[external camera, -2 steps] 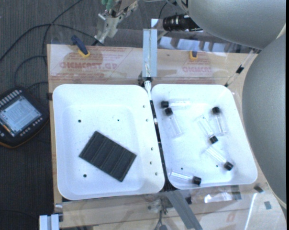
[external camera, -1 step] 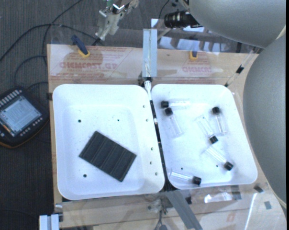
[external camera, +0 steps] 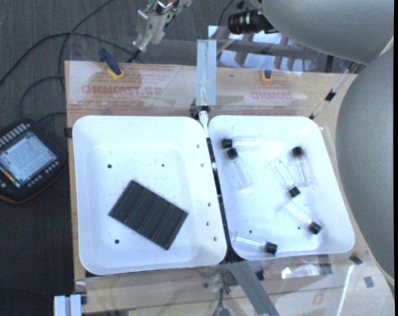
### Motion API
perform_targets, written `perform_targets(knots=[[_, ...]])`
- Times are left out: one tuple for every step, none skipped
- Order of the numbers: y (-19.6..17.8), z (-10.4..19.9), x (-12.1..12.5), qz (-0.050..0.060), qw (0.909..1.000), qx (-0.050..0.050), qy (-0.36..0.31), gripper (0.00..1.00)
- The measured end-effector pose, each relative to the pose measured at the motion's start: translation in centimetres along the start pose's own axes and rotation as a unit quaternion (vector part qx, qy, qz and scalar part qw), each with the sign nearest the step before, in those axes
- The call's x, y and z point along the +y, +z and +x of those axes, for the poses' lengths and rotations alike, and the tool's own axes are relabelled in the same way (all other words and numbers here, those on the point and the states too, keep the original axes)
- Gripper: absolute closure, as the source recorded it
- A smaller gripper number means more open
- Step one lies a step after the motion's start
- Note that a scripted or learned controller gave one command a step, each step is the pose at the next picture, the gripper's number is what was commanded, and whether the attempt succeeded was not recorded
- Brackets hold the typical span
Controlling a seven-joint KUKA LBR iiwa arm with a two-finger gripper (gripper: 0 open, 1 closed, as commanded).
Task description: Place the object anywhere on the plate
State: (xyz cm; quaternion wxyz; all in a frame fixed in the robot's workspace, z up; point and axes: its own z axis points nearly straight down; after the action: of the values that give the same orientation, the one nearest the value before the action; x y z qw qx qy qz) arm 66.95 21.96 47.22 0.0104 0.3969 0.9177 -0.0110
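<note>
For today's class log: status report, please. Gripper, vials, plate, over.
Gripper up beyond the bins, nothing between its fingers. Six black-capped vials loose in right bin. Dark ridged plate in left bin, bare.

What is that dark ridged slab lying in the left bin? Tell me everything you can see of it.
The plate is a flat, dark grey to black rectangle with parallel grooves running across its short way, splitting it into several strips. It looks matte, perhaps plastic or rubber. It lies flat on the floor of the left bin, turned at a slant to the bin's walls, toward the near side and a bit right of centre. Nothing rests on it, and it touches only the bin floor, clear of the walls.
</note>
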Motion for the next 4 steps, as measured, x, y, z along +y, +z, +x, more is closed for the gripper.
perform_targets(knots=[[-0.8,-0.1,0.1,0.001,1.0,-0.002,0.001,1.0],[-1.6,-0.1,0.2,0.002,1.0,-0.004,0.001,1.0],[-2.4,-0.2,0.3,0.003,1.0,-0.006,0.001,1.0],[-3.2,-0.2,0.4,0.004,1.0,-0.008,0.002,1.0]])
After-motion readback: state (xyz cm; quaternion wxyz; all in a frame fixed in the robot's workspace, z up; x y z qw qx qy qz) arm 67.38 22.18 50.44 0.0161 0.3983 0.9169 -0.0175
